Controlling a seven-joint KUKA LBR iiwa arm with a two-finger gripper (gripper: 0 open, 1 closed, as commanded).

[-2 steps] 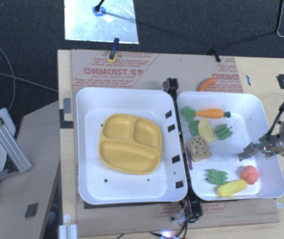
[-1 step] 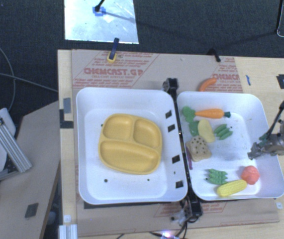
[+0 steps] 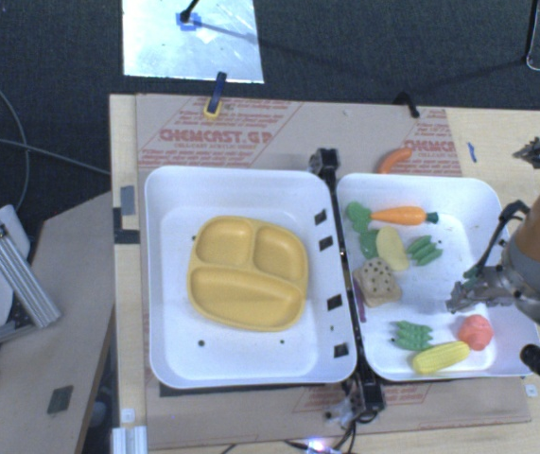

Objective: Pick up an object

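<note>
Arm over the right white plastic bin (image 3: 482, 195), nothing lifted yet.

Nearest the camera lie a yellow toy corn cob (image 3: 441, 356), a round red toy tomato (image 3: 476, 331) and green toy beans (image 3: 409, 333); farther back an orange toy carrot (image 3: 402, 216). The gripper (image 3: 466, 294) hangs just beside the tomato, above bare bin floor. It should centre over one toy before descending. Whether the jaws are open, I cannot tell.
</note>
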